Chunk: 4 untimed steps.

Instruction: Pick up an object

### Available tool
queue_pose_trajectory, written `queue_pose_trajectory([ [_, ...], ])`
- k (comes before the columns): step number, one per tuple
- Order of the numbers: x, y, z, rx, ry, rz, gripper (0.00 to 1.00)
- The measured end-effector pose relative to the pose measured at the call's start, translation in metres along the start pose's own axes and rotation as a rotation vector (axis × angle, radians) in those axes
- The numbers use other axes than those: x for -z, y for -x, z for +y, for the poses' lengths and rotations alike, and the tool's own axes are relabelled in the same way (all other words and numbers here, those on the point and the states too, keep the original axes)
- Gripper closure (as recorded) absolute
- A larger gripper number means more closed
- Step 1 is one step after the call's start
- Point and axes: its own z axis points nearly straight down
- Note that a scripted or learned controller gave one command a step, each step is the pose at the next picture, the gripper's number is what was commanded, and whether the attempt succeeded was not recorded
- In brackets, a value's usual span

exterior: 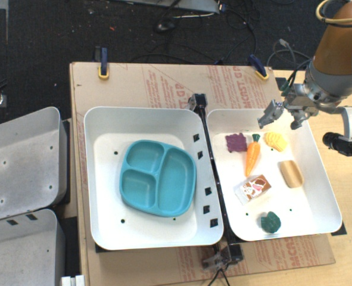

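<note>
Fingers (281,118) hang spread just above yellow corn (275,140).

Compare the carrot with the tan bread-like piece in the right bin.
The carrot is orange with a green top, long and tapered; the tan bread-like piece is pale brown, shorter and blunt-ended. The carrot lies near the bin's middle, almost upright in the view; the tan piece lies further right, tilted. Both rest in the right bin, apart from the gripper.
</note>
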Motion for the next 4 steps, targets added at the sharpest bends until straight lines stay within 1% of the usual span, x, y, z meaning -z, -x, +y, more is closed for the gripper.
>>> queue_pose_trajectory([
  [1, 0.008, -0.001, 0.002, 0.003, 0.013, -0.002, 0.0],
  [2, -0.037, 0.003, -0.002, 0.0, 0.008, -0.001, 0.0],
  [3, -0.095, -0.006, -0.005, 0.001, 0.008, -0.001, 0.0],
  [4, -0.149, -0.007, -0.005, 0.001, 0.008, -0.001, 0.0],
])
